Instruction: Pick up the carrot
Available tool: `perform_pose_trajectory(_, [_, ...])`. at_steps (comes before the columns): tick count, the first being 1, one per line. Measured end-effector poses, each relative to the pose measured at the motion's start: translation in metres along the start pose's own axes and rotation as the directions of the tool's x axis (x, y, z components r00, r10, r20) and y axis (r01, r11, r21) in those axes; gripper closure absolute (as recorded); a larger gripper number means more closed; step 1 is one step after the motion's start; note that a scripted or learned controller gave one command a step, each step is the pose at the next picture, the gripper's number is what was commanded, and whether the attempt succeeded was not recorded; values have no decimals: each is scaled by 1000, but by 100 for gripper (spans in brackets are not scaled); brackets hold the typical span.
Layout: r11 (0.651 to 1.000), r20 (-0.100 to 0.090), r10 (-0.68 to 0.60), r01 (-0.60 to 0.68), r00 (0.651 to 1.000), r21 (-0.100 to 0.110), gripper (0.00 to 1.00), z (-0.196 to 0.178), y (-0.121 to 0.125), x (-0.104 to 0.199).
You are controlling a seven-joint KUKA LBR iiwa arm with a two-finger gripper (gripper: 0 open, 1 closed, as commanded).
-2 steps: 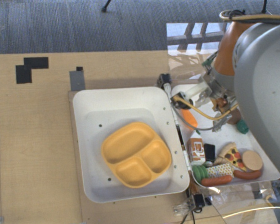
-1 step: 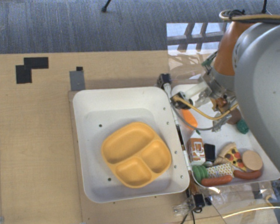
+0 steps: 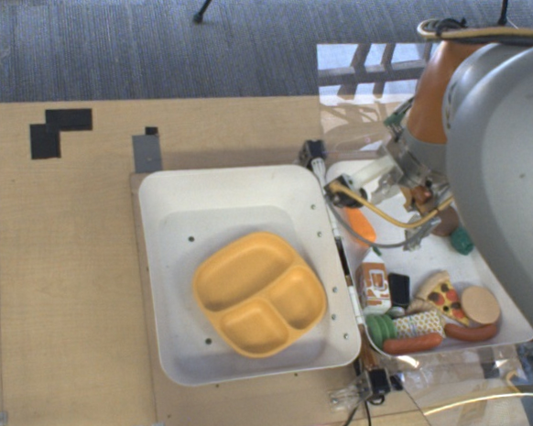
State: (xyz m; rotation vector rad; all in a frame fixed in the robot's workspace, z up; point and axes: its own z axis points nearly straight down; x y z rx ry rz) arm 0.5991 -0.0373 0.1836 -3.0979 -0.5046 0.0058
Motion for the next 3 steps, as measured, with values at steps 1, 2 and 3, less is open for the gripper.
perform_pose_trajectory(1, [1000,0,0,0,1000,0,0,0,0,0])
perform_pose_trajectory(2, [1000,0,0,0,1000,0,0,0,0,0])
perform_pose_trajectory(3, [1000,0,0,0,1000,0,0,0,0,0])
